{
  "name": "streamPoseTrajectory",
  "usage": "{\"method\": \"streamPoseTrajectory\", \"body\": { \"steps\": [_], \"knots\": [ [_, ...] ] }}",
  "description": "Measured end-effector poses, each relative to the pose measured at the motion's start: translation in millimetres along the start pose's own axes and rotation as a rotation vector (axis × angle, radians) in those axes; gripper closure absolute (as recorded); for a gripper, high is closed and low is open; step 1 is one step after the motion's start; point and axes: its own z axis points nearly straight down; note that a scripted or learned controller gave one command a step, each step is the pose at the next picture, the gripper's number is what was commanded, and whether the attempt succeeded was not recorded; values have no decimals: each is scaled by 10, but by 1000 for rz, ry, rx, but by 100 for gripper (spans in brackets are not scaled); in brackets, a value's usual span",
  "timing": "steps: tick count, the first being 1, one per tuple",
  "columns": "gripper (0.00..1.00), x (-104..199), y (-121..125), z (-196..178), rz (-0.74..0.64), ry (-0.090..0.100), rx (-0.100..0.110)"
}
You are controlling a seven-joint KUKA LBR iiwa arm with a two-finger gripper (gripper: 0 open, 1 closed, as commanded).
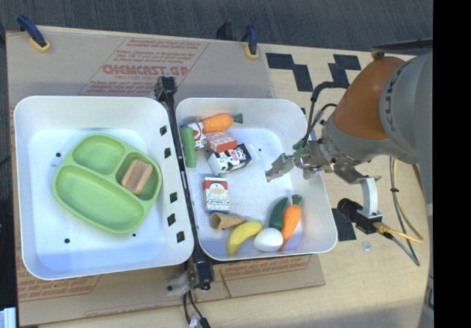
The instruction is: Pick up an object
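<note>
The claw (282,168) is hovering over the right bin (294,109), above bare white floor near that bin's right wall; whether it is released or clenched cannot be told from this angle, and nothing is showing inside it. The candidate objects are all lying in this bin. Just left of the claw, a small black-and-white carton (229,159) is resting, with a red-and-white packet (220,142) touching its upper edge. Up and to the left of the claw, an orange carrot (218,122) is lying near the bin's far wall. A green stick (190,147) is standing against the left wall. Below and left of the claw, a small juice box (216,195) is lying flat. Directly below the claw, a second carrot (291,220) and a dark green vegetable (278,212) are lying side by side, touching. A white egg (268,239), a banana (243,236) and a cone (225,220) are sitting along the near wall.

Well left of the claw, the left bin (29,172) is holding a green divided plate (99,187), and a tan bread piece (137,174) is resting in its right compartment. Both bins are sitting on a cardboard-covered surface (140,62).
</note>
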Motion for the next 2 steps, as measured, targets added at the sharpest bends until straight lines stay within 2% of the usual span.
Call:
{"method": "streamPoseTrajectory", "body": {
  "steps": [1, 2],
  "knots": [
    [0, -3, 767, 66, 0, 0, -3],
    [0, 183, -347, 20, 0, 0, 0]
  ]
}}
